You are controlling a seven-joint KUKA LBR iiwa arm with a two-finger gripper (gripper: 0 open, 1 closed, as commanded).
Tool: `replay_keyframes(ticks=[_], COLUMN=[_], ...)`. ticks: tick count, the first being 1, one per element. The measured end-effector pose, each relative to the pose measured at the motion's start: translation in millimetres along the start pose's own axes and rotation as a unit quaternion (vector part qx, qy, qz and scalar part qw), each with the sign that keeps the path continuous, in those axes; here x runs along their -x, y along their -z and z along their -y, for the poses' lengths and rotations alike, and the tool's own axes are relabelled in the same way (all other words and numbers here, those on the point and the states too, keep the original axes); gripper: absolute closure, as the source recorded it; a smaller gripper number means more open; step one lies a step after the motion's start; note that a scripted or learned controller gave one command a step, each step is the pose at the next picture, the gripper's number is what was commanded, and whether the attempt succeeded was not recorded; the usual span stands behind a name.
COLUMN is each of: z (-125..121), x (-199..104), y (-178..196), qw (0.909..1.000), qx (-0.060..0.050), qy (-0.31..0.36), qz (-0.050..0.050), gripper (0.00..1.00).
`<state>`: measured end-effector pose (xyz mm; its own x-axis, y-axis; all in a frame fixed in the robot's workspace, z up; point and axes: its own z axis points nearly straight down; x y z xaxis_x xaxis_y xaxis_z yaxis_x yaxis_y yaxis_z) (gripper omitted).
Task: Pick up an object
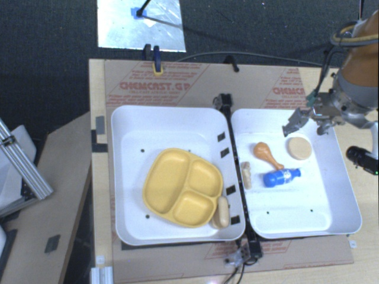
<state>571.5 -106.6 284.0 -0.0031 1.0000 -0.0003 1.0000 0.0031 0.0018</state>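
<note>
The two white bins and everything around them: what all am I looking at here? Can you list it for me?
Left bin: one, white, on the bench.
Right bin: one, white, beside it.
Divided tray: one, yellow, in the left bin.
Tan piece: one, beige, at the tray's right corner.
Orange drumstick shape: one, in the right bin.
Round disc: one, cream, right bin.
Blue bottle: one, lying on its side, right bin.
Small beige piece: one, right bin's left wall.
Clamp: one, blue and yellow, bench's far edge.
Gripper: one, grey, above the disc, holding nothing.
</note>
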Motion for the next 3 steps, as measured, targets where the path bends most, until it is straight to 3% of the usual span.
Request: replay_keyframes(ticks=[3], z=[-5], x=[0], y=[-166], qw=[1.0], qx=[-0.001], qy=[-0.001], qz=[0.0], gripper=[0.0])
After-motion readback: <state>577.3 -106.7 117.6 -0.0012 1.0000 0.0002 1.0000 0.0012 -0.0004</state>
